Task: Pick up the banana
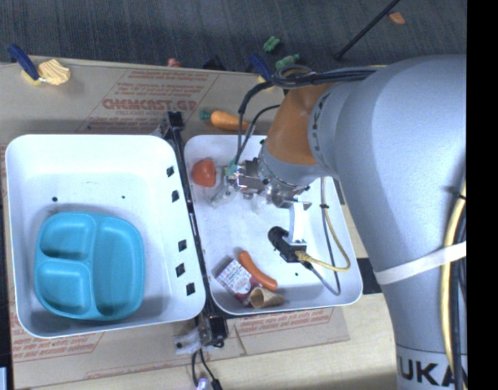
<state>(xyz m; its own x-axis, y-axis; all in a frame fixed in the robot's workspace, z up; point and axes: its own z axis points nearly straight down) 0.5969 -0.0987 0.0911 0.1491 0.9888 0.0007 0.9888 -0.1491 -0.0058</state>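
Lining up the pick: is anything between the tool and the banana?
Cannot tell. The arm's wrist covers much of the right bin around the tool. In sight there lie a red tomato, an orange sausage and a packet, none a banana.
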